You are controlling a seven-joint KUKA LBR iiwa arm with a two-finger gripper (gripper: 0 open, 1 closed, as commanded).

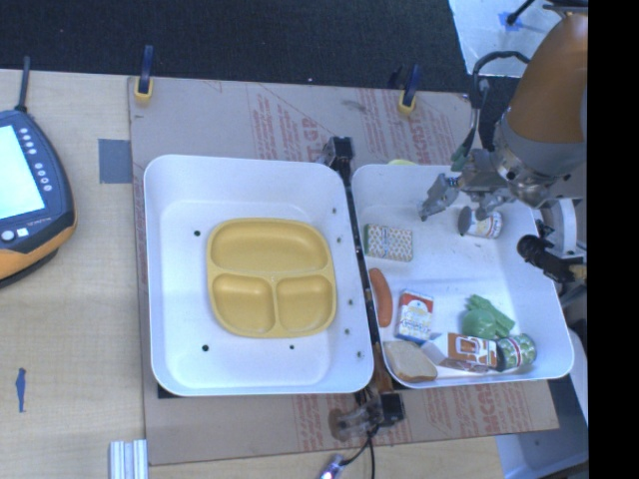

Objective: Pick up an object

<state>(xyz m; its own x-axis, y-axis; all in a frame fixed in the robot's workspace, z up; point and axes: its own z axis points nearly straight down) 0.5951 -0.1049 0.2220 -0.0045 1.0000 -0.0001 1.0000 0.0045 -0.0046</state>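
Observation:
My gripper (457, 204) hangs over the back part of the right bin (559, 312), its two grey fingers spread open with nothing between them. A small white jar (486, 226) lies just to the right of the fingers, partly under the wrist. Further forward in the same bin lie a green-patterned packet (388, 241), an orange sausage (380, 295), a small red and white carton (415, 316), a green leafy toy (487, 317), a bread slice (409, 362) and a can on its side (511, 352).
The left bin (170, 267) holds a yellow divided plate (271, 275). A black clip (341, 153) sits between the bins at the back. A handheld pendant (25, 193) rests at the far left of the bench. The arm's orange band (554, 68) rises at the right.

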